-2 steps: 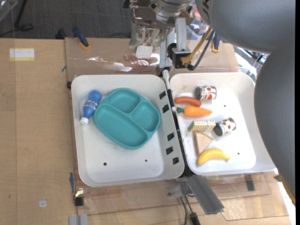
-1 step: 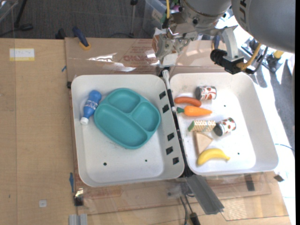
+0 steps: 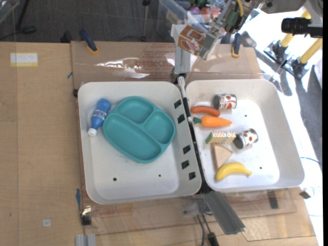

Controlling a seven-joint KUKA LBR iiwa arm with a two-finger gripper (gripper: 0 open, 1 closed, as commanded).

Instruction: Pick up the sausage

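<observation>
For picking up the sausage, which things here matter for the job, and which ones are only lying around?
Belongs to the job:
- sausage, in the right bin
- gripper, above the bins' far edge

Just lying about:
- carrot, beside the sausage
- two cans
- banana
- teal plate and blue bottle, in the left bin

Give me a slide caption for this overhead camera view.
Slim red-orange sausage lies in the right white bin beside an orange carrot.

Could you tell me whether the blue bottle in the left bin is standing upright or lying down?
Lying down. The blue bottle rests on its side on the left bin's floor, white cap toward the near-left, beside the teal plate.
</observation>
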